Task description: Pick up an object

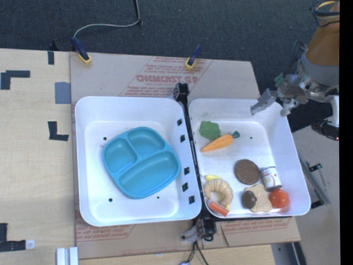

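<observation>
Right shallow white bin (287, 148): eight loose objects are contained.
- Orange plastic carrot (217, 143), with a green leafy toy piece (209, 129) touching its far left end and a small teal bit (235, 134) at its right tip; all are placed in the far half.
- Brown round flat disc (246, 171), set near the middle.
- Small white can with a red label (269, 177), laid just right of the disc.
- Red plastic tomato (279, 198), found in the near right corner, touching a tan and brown lumpy toy (255, 198).
- Pale yellow curled pastry toy (218, 189), kept at the near left, with a small red-orange piece (219, 208) beside it.

Two-finger gripper (270, 105): it is held above the far right rim of this bin, fingers spread apart, nothing gripped between them.

Left shallow white bin (88, 148): a blue divided plastic plate (141, 162) is laid at its centre.
</observation>
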`<action>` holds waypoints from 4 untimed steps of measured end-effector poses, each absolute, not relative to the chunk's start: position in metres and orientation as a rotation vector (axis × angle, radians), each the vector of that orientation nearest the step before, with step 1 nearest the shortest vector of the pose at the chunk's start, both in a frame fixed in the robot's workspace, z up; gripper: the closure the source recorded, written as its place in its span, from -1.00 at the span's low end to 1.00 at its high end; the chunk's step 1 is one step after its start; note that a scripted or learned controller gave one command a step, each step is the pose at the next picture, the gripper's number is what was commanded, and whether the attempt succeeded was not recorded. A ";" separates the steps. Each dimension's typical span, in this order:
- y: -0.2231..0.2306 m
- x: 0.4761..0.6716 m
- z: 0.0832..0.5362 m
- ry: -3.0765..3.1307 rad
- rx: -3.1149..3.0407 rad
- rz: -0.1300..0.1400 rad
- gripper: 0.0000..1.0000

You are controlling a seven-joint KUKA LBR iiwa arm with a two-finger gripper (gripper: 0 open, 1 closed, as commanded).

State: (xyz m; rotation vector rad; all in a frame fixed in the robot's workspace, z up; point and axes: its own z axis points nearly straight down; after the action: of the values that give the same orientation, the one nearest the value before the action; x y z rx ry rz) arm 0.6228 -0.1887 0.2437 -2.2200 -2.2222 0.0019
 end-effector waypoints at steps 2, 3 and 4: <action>-0.168 0.487 0.086 -2.222 -2.224 -0.001 -1.00; -0.126 0.537 0.087 -2.228 -2.223 -0.006 -1.00; -0.101 0.571 0.086 -2.226 -2.223 -0.004 -1.00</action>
State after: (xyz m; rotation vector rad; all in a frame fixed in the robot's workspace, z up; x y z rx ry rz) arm 0.5706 -0.1014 0.0863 -2.2228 -2.2265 -0.0040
